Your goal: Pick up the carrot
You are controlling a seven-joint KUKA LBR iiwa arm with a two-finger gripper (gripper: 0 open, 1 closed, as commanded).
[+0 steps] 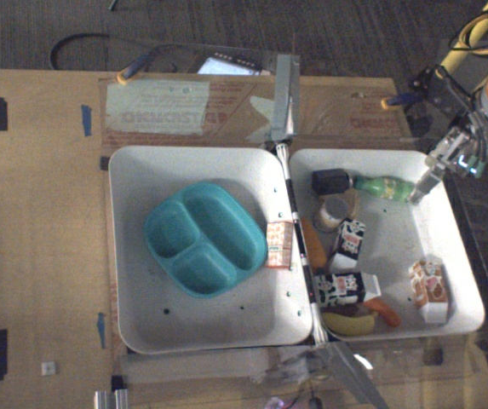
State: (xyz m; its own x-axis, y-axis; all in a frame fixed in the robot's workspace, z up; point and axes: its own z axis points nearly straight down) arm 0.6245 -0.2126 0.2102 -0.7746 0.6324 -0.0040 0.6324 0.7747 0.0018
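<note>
Gripper (427, 180) hangs over right bin (463, 254) far edge; finger state: cannot tell. Carrot (313, 241) lies well apart toward bin's opposite wall, beside cow-print carton (349, 239). Approach along carrot's length, descend clear of carton and wall.

No lettering can be read anywhere at this resolution.

- Pale label sheet (157, 107) on the counter (39, 228), behind the left bin (133, 313) — faint reddish lines of print, too blurred to make out.
- Cardboard (354, 109) behind the right bin (461, 254) — faint reddish marks, illegible.
- Small carton (279, 244) at the left bin's right edge — red and white print, no words legible.
- Two black-and-white cow-patterned cartons (349, 239) (342, 289) in the right bin — pattern only, text unreadable.
- Orange-and-white carton (428, 289) at the right bin's right side — printed face, nothing legible.
- Green bottle (384, 187) — no readable label.
</note>
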